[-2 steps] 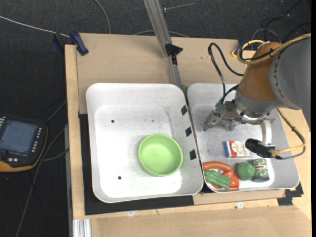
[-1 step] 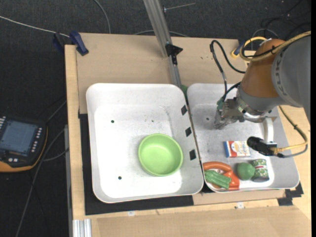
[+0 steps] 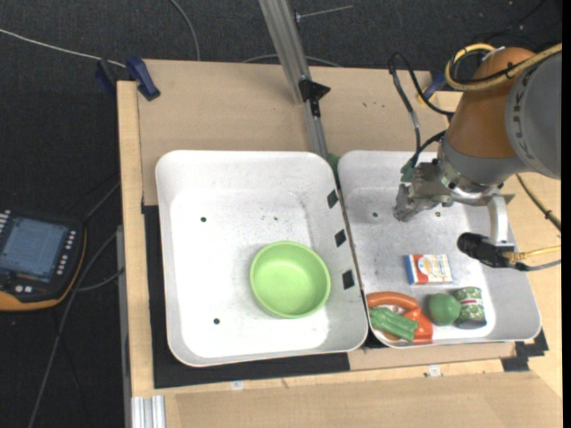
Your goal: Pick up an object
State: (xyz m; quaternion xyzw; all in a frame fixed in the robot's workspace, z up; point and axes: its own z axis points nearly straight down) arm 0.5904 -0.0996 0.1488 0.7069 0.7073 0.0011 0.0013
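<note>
Objects for picking are all lying in the right bin point(image 3: 375, 172), gathered along its near edge, while the gripper point(image 3: 406, 210) is hanging over the bare upper part of that bin. Whether the gripper is open or closed cannot be told from this slanted view, and nothing is showing inside it. The nearest thing is the small white box point(image 3: 428, 267) with a blue and red label, which is sitting toward the camera and slightly to the right of the gripper, apart from it. Its long axis is running roughly across the picture, left to right. Further toward the near edge, the orange and green toy point(image 3: 397, 319), the green ball point(image 3: 442, 308) and the small can point(image 3: 471, 307) are lying close together in a row. The green bowl point(image 3: 289, 279) is resting in the left bin point(image 3: 192, 185), well apart from the gripper. Probably the arm is needing to travel toward the near edge and then descend; the crowded row could make a clean grasp harder than the box standing alone.
</note>
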